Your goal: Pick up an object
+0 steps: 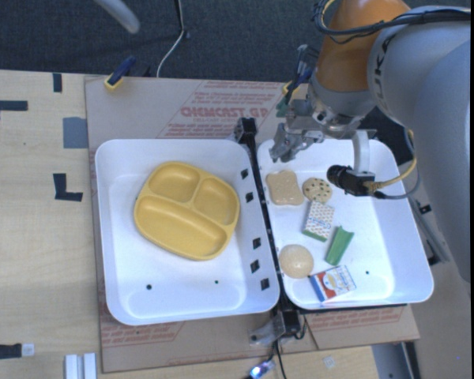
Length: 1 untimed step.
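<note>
You had the gripper [285,150] hanging over the upper left corner of the right bin [395,284], just above the tan slice of bread [284,187]. I could not tell how the jaws stood, because the wrist hid them from above, and nothing was seen between them.

The bread lay flat on the bin floor near the divider, in the middle of the frame, with the cookie [317,188] just beside it on the right. It looked like a light toy piece, probably stiff and a little smooth, so it could slide when pushed. I judged that you should take it across its narrow width, from the two side edges (the flat top gives nothing to pinch).

The round bun [296,260] lower in the bin seemed thicker and easier to hold. The yellow plate [187,210] rested in the left bin.
</note>
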Each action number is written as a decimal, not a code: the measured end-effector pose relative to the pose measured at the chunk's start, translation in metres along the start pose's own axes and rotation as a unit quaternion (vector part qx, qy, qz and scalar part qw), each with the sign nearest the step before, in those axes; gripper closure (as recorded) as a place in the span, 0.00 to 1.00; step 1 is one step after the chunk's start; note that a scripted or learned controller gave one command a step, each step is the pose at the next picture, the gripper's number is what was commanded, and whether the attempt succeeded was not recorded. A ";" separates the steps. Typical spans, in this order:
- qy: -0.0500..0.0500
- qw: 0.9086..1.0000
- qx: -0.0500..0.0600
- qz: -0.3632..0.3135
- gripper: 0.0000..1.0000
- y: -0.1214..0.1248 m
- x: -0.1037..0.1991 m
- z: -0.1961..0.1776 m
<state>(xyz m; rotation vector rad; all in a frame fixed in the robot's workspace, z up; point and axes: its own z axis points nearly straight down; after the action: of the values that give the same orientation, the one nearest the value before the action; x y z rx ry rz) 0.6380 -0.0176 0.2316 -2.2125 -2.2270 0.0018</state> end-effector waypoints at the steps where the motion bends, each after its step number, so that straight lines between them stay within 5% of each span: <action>1: 0.000 1.000 0.001 0.000 1.00 -0.016 0.061 0.007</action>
<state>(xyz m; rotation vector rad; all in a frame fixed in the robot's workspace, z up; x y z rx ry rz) 0.6215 0.0434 0.2251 -2.2119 -2.2266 0.0031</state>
